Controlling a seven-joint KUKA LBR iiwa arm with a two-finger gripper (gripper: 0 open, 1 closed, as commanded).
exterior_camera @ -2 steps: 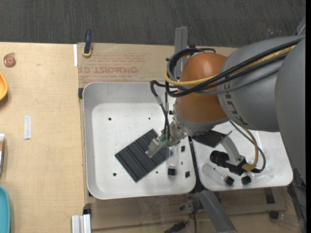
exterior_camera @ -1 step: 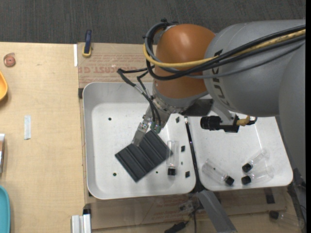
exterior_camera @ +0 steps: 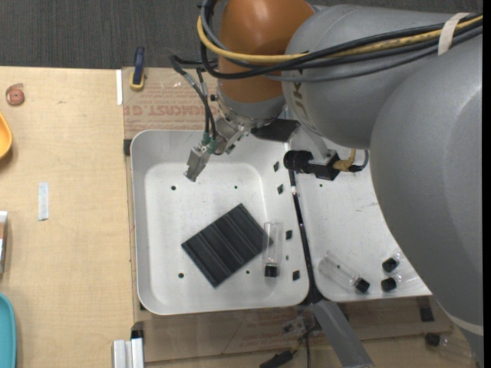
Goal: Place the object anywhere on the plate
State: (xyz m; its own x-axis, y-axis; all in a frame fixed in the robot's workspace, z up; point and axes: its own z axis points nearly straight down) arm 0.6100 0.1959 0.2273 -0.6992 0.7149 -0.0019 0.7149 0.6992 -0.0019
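Ridged black plate (exterior_camera: pixel 227 244) lies flat on the floor of the left bin (exterior_camera: pixel 153 282), turned at a slant so its corners point toward the bin walls, in the lower middle of that bin. Just beside its right corner lies a small clear tube with a black cap (exterior_camera: pixel 270 256), on the floor near the bin's right wall; it rests outside the plate, close to its edge or touching it, and which of the two I cannot tell. The tool (exterior_camera: pixel 195 165) hangs over the upper part of the same bin, well apart from both the plate and the tube, its tip pointing down and to the left; whether its tips are spread or pressed together cannot be told from this slant, and nothing shows between them. The grey arm (exterior_camera: pixel 383 90) with its orange band (exterior_camera: pixel 261 29) covers much of the right bin (exterior_camera: pixel 345 228). On the visible floor of that bin, near its lower edge, lie another clear tube (exterior_camera: pixel 341 273) and two small black caps (exterior_camera: pixel 390 274). Both bins sit on the desk (exterior_camera: pixel 61 129), whose pale wooden top spreads to the left.
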